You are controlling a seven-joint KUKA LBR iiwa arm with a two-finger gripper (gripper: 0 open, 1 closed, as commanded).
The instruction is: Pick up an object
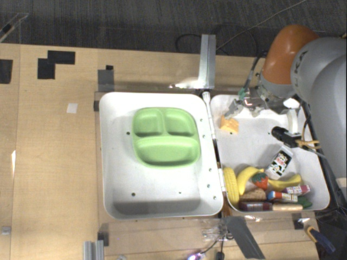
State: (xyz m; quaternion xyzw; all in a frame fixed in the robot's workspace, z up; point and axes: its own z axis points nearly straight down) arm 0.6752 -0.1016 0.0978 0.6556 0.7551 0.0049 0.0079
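A robotics lab: a plywood bench carries two white bins left of the pincer, metal brackets behind it (cables trail over grey carpet).

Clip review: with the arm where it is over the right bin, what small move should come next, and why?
Probably a short drop and nudge toward the orange-yellow chunk. The pincer sits at the far corner of the right bin, just beside that chunk, which lies apart from the other things. The banana and the rest are piled at the near end, a longer reach and harder to single out.
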